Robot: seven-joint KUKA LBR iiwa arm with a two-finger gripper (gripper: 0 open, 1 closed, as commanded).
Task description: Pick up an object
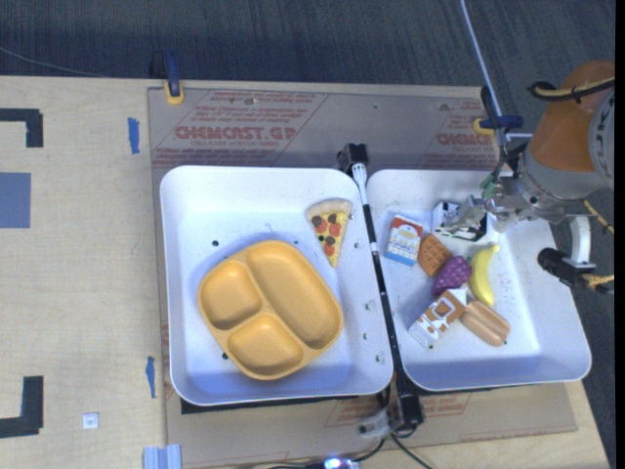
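I see the bench point(78, 291), pale wood, filling the left of the frame, with black tape marks at its left edge and a blue square point(14, 200) at the far left. A brown board point(293, 125) printed in red letters lies under both bins, held by a blue clamp point(173, 76) at its upper left corner and another clamp point(496, 122) at the upper right. Small blue tape strips point(133, 135) sit beside the board's left edge. A thin cable point(474, 37) runs down from the top of the frame, over dark blue carpet point(293, 18).
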